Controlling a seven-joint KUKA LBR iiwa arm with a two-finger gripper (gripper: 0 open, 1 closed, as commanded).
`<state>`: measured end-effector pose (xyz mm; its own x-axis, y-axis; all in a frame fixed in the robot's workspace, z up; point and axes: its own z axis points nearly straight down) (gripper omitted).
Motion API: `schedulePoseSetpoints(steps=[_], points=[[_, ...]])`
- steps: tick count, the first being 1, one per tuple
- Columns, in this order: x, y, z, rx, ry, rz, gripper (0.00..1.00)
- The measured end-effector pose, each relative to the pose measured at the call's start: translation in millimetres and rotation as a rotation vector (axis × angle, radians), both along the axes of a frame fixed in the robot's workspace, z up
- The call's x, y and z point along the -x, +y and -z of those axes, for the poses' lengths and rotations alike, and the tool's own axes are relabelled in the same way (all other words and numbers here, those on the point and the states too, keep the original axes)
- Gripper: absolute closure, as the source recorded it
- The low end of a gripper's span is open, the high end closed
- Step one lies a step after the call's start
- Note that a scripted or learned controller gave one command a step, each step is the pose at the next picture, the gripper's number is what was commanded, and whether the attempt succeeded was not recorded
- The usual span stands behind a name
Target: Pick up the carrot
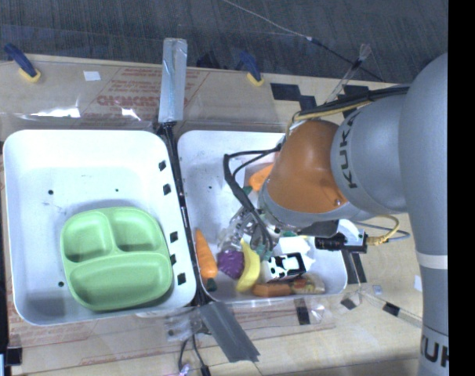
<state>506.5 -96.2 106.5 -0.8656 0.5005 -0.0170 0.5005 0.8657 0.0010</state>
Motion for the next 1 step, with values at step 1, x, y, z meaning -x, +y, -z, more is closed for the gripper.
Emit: schedulePoseSetpoints(steps=[1], points=[[-0.9,0.5,-9.6,0.0,0.0,-0.007,1.0]])
